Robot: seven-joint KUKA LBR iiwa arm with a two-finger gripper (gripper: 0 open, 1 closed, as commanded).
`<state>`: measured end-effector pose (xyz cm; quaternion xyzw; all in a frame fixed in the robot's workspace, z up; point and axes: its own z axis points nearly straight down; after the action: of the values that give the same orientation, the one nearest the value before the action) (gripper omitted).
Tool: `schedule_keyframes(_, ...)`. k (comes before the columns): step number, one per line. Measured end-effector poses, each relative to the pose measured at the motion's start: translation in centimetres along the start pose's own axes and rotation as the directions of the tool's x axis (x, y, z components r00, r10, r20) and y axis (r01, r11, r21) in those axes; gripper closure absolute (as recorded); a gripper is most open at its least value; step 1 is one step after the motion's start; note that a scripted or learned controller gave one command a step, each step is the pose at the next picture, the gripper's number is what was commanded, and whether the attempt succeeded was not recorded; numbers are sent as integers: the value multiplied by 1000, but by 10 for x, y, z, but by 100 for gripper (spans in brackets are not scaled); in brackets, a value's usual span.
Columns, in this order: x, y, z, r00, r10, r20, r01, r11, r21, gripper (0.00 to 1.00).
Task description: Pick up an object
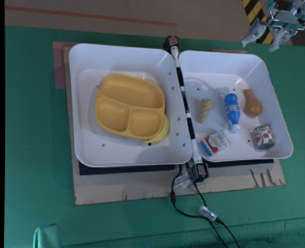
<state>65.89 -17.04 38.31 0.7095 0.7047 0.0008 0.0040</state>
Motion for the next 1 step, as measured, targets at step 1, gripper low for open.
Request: schedule_keyframes(1, -18, 42, 153, 1000, -1, 3, 1, 1000, 1, 0)
